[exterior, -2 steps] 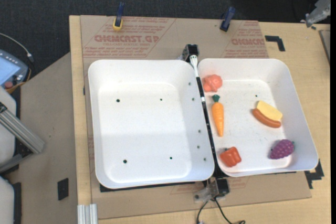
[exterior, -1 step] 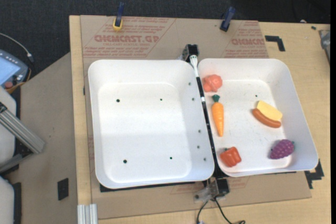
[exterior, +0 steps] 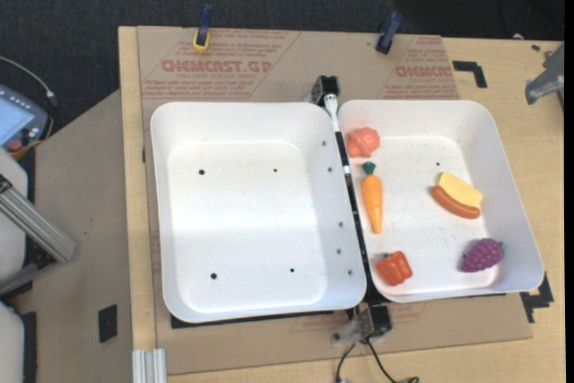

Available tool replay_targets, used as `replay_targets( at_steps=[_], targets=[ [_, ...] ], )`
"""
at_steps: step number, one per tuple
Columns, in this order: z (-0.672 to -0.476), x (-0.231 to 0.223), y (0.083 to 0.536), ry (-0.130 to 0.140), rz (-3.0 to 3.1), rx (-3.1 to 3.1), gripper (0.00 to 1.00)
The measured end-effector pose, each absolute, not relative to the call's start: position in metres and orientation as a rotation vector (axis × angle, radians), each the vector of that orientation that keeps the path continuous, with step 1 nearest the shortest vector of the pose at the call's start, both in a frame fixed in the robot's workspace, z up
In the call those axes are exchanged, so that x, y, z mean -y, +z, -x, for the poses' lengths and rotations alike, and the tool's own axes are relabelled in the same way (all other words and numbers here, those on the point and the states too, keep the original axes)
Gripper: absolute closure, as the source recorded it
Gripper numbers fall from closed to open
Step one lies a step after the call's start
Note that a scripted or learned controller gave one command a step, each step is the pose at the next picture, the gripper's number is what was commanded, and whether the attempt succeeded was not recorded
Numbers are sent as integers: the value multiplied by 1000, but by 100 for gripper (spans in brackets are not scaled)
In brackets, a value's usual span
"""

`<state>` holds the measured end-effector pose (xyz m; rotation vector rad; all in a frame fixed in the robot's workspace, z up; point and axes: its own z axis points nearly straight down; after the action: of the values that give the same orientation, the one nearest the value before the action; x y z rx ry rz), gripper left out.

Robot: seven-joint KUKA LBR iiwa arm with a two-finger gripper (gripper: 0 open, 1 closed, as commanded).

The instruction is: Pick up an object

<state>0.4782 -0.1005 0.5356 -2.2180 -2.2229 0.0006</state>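
Note:
The right bin (exterior: 509, 170) holds several toy foods. A pink-red lump (exterior: 362, 142) lies at its far left corner, with an orange carrot (exterior: 372, 203) just below it along the left wall. A yellow and orange bun-like piece (exterior: 458, 195) rests right of centre. Purple grapes (exterior: 482, 255) sit near the front right corner and a red pepper (exterior: 393, 267) near the front left. A grey part of my gripper (exterior: 545, 83) pokes in at the right edge, beyond the bin's far right corner and apart from every object.
The left bin (exterior: 170, 193) stands beside the right one, their rims touching along a black-dotted seam (exterior: 345, 184). Two clamps (exterior: 204, 31) (exterior: 389, 31) hold the cardboard sheet at the far edge. Cables (exterior: 363, 336) trail off the front.

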Motion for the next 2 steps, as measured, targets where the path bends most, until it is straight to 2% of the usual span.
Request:
replay_targets(
  at_steps=[2],
  targets=[
    [-479,102,535,1,2221,2221,0]
  ],
)
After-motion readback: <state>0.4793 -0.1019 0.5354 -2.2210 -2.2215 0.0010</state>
